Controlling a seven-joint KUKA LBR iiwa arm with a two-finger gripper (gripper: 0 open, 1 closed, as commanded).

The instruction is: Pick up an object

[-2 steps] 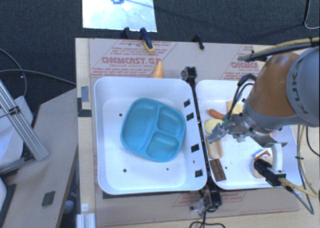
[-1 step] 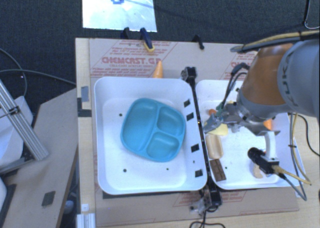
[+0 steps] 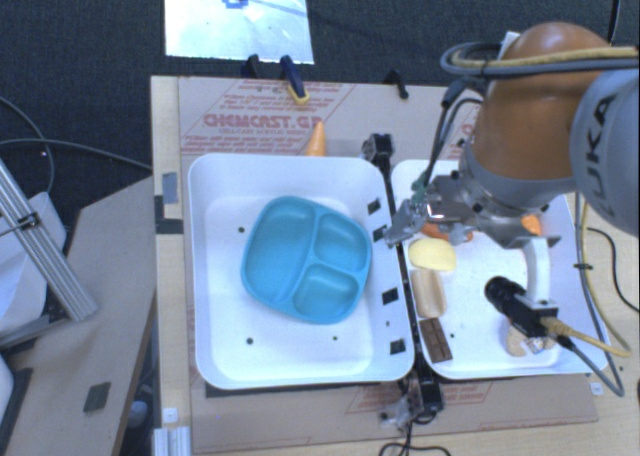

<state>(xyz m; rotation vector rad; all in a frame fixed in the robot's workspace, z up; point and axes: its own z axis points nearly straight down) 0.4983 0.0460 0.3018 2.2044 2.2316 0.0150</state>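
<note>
Arm (image 3: 600, 144) reaches in from the right, above the right bin (image 3: 480, 339). Orange band (image 3: 545, 54) sits over the bin's far edge. Wrist (image 3: 510, 199) is angled down over the bin's middle. Gripper (image 3: 422, 216) hangs low by the bin's left wall, pointing left.

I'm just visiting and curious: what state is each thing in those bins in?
Gripper: low over right bin.
Blue divided plate: flat, right way up, in left bin.
Pale yellow piece: lying in right bin.
Tan block: lying flat.
Brown block: lying flat, near front rim.
</note>
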